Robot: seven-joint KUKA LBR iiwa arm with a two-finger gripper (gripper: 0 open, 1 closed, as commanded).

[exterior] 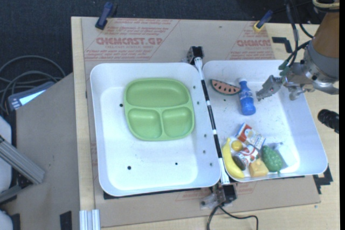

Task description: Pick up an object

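Here, two white bins (108, 132), one green tray (159, 108), one blue bottle (246, 98), one banana (233, 161), tool (280, 86) spread wide, holding nothing

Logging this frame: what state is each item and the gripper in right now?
Gripper: fingers apart, above the right bin, holding nothing.
Blue bottle: lying on its side.
Watermelon slice: lying flat.
Banana: lying by the bin's near wall.
Green tray: flat, right way up, compartments bare.
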